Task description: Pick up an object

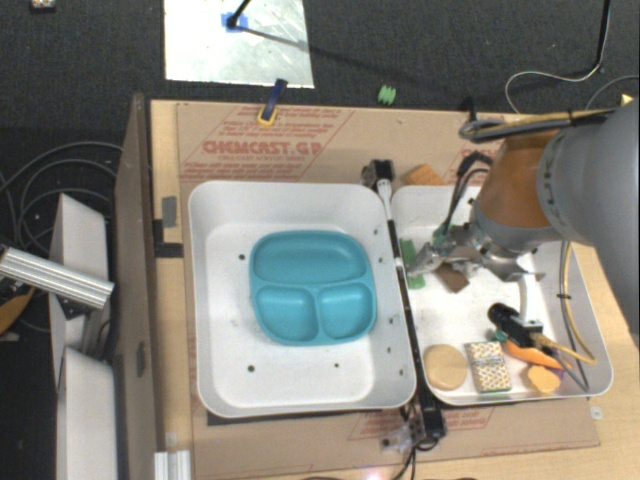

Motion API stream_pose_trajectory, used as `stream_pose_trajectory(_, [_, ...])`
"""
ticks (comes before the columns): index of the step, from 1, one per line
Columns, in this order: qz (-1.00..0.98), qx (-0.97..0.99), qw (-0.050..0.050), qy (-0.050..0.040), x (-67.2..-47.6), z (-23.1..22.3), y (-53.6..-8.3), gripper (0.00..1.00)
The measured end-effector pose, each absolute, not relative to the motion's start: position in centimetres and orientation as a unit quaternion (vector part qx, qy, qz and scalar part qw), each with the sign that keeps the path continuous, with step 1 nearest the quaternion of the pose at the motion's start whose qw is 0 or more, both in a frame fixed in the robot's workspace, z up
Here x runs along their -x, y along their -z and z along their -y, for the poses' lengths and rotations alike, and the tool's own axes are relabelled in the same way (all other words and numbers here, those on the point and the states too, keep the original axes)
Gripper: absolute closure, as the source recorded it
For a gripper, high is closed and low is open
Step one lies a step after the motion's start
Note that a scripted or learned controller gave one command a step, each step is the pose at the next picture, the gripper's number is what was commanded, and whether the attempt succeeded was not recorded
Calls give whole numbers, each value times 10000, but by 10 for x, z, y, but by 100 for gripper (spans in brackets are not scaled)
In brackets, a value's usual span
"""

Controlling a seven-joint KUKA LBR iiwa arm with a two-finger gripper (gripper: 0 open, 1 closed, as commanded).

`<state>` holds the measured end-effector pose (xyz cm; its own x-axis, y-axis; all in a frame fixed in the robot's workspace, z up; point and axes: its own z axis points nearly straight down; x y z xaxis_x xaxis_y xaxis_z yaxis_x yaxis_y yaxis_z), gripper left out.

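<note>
Grey arm (585,183) segments rise closest to the lens, entering over the right edge of the right bin (455,320). An orange band (508,183) sits above the wrist.

1. The gripper (440,258) is lowered into the right bin, near its left wall, about midway between the far and near edges. Whether it is spread or pressed together cannot be told from this view.
2. The brown piece (456,280) lies on the bin floor just beside the gripper, on its near-right side. Contact between the two cannot be confirmed, and nothing is seen pinched in the gripper.
3. A green piece (412,268) rests against the left wall of the right bin, just left of the gripper.
4. A tan disc (447,365) lies flat near the near-left corner of the right bin.
5. A patterned block (488,366) lies just beside the tan disc, on its right, close to the near edge.
6. Orange pieces (541,376) lie toward the near-right corner, right of the patterned block.
7. The left bin (225,268) stands alongside, its right wall against the left wall of the right bin.
8. A teal plate (312,286) with three compartments lies flat at the centre of the left bin, well apart from the gripper.
9. A cardboard sheet (260,140) with red lettering covers the bench under both bins and shows beyond their far edges.
</note>
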<state>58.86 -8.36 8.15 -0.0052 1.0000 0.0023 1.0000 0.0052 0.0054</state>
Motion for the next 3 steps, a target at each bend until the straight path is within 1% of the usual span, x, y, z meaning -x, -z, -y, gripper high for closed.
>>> stream_pose_trajectory(1, [-7088, -7054, 40, -23, -642, 120, -86, 0])
stream_pose_trajectory(2, [-7072, -7070, -7, 3, -603, 108, -84, 0])
stream_pose_trajectory(3, [-7072, -7070, 67, -27, -673, 175, -128, 0])
